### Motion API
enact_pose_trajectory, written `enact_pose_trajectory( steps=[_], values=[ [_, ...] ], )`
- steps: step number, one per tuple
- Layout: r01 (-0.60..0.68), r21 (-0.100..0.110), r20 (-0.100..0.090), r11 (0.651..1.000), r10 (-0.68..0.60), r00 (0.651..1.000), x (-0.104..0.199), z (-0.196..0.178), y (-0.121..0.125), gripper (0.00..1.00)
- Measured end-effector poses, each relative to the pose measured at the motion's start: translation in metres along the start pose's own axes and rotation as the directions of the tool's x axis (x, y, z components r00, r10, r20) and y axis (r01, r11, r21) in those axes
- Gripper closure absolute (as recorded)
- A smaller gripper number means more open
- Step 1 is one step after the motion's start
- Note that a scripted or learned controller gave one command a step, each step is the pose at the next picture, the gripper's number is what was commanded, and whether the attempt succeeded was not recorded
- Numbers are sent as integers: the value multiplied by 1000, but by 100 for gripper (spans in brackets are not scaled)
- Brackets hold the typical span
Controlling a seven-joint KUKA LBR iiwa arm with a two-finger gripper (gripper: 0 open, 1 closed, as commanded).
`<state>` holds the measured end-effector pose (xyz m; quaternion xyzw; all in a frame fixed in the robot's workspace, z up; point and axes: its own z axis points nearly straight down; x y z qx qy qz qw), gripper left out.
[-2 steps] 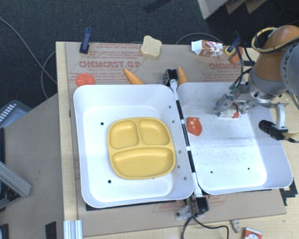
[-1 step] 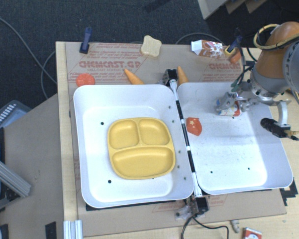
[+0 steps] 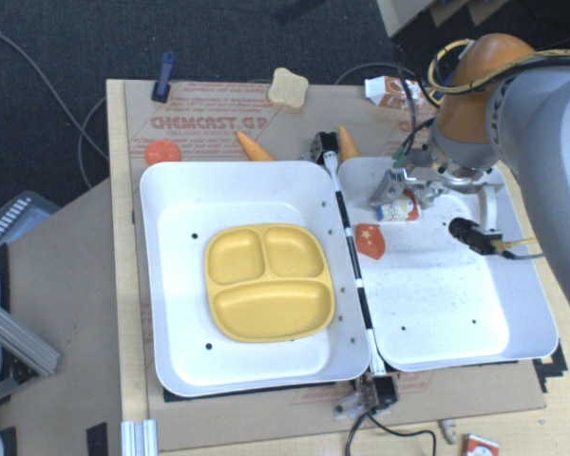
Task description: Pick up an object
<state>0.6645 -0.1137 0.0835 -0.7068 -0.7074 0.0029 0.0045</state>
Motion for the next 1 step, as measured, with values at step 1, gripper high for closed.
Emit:
enact_pose_trajectory(
  steps=[1],
  values=[
    [1,-11,1,1000,-1,1000,58,-102,-58,100]
  ],
)
